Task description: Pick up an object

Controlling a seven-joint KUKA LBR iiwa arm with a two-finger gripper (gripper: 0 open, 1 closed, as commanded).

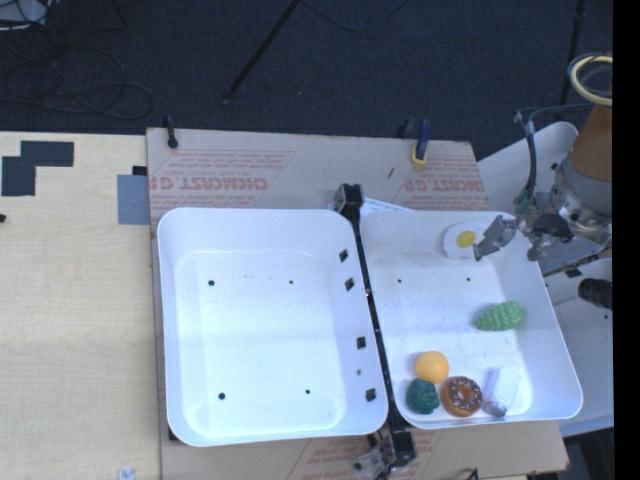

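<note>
We find the tool [522, 236] poised over the far right edge of the right bin [560, 363], its two fingers spread wide and holding nothing. Just beside its left finger lies a fried egg [461, 239]. A green bunch [500, 316] sits mid-bin; an orange [431, 366], green ball [422, 396], doughnut [462, 396] and white piece [505, 386] cluster near the front rim.
</note>
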